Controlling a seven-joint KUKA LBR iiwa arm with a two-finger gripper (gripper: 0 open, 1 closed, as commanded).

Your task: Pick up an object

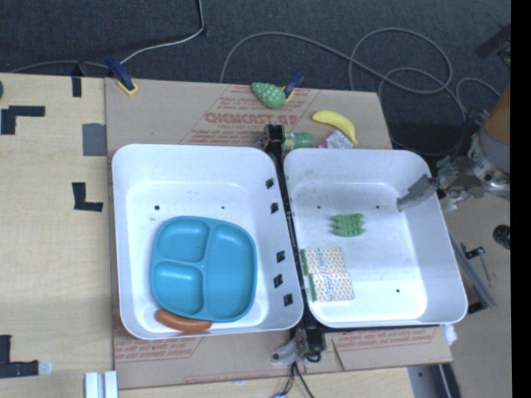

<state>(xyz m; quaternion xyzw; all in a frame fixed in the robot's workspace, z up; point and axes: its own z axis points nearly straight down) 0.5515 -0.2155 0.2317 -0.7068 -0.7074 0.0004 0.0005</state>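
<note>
Left bin (133,247): blue divided plate (203,268), orange sausage-like toy (182,322) against its near rim.
Right bin (431,288): patterned packet (328,274) near, green toy (348,224) mid-floor.
Gripper (415,193): at right rim, empty; finger spread unreadable.
Risk: flat packet likely slips; the toy may roll away.

A cardboard sheet (166,123) printed with red lettering is laid on the wooden bench (41,222), and it is clamped at its far edge by two blue clips (123,75). A yellow banana (335,123) and a green knobbly item (267,94) are seen on the cardboard behind the bins. Black tape marks (81,197) are stuck on the bench at the left. Thin cables (390,48) are looped across the dark floor beyond.
</note>
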